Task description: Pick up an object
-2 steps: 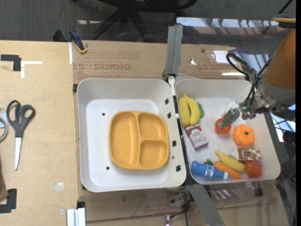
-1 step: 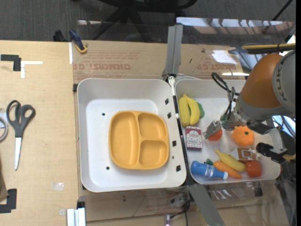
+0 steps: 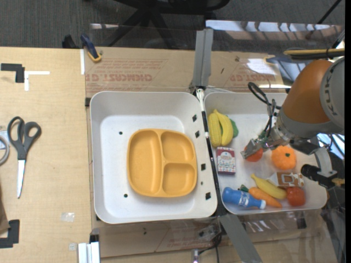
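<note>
We see the arm point(image 3: 312, 100) reaching in from the right over the right bin point(image 3: 241, 104); its gripper point(image 3: 255, 149) hangs low near the middle of that bin, right over a small red tomato point(image 3: 253, 155); the metal tips sit against the tomato's upper side, but we cannot tell whether they are released or clenched on it; just right of the tomato lies an orange point(image 3: 283, 158); at the bin's left side we find a banana bunch point(image 3: 219, 128) with a green thing point(image 3: 234, 128) behind it, and below them a small box point(image 3: 226, 160); along the near wall lie a blue bottle point(image 3: 241, 198), a carrot point(image 3: 264, 196), a single banana point(image 3: 268, 186) and a red fruit point(image 3: 295, 195); the left bin point(image 3: 104, 147) bears a yellow tray point(image 3: 162, 163) with three compartments; scissors point(image 3: 22, 147) lie on the bench point(image 3: 49, 201), well left of both bins
</note>
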{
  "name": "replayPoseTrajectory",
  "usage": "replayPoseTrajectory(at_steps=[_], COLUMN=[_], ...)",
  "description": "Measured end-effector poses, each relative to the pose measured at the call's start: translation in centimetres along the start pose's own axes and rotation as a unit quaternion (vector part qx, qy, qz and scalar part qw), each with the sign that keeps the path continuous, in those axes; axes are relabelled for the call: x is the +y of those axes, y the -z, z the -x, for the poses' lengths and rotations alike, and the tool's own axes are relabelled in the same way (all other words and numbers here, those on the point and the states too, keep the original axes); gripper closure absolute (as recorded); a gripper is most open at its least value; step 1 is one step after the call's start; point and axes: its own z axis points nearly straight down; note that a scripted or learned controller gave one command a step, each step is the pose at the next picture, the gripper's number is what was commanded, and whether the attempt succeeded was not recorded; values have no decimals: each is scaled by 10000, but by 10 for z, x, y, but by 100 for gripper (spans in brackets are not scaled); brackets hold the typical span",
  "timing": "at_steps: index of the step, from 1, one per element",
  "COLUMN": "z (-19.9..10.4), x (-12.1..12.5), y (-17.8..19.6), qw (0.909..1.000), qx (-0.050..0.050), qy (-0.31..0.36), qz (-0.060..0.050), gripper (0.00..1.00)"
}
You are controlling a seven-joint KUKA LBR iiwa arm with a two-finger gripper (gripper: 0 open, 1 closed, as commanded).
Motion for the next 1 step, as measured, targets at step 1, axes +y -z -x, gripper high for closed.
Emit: replayPoseTrajectory(at_steps=[1], z=[-68], x=[23], y=[119], qw=[9994], qx=[0], qy=[-342], qz=[1], gripper=[100])
